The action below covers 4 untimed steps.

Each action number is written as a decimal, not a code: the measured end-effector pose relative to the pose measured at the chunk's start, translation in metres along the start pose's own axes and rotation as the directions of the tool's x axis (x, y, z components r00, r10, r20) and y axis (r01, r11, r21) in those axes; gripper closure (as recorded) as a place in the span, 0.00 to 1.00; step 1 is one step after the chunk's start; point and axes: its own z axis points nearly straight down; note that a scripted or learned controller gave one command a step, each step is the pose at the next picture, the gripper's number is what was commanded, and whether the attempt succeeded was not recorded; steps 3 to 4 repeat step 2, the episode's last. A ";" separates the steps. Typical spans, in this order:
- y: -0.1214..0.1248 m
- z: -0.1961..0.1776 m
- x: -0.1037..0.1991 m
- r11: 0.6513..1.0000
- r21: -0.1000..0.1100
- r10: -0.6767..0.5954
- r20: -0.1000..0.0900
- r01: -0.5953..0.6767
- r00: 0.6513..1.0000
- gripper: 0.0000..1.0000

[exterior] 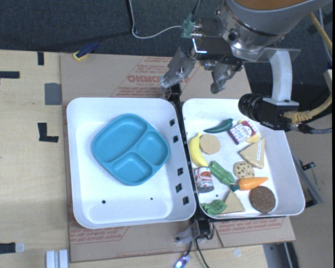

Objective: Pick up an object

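My gripper (197, 78) hangs above the back edge of the bench, over the seam between the two bins, open with nothing between its fingers (175, 75). The right bin (285, 149) holds toy food: a banana (196, 150), a tan round cookie (210, 144), a dark green pepper (219, 126), a red packet (241, 132), a cheese wedge (254, 153), a carrot (251, 182), a small can (204, 179) and a brown round cookie (262, 199). All of these lie well in front of and below the gripper.
The left bin (84, 172) bears a blue divided plate (131, 148). More toy food sits at the right bin's front: a green pickle (222, 173), a sandwich triangle (234, 202) and a lettuce leaf (214, 207). The arm's black joint (262, 110) overhangs the right bin's back corner.
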 end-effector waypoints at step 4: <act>-0.004 0.069 -0.037 1.000 0.025 0.006 0.010 -0.007 1.000 1.00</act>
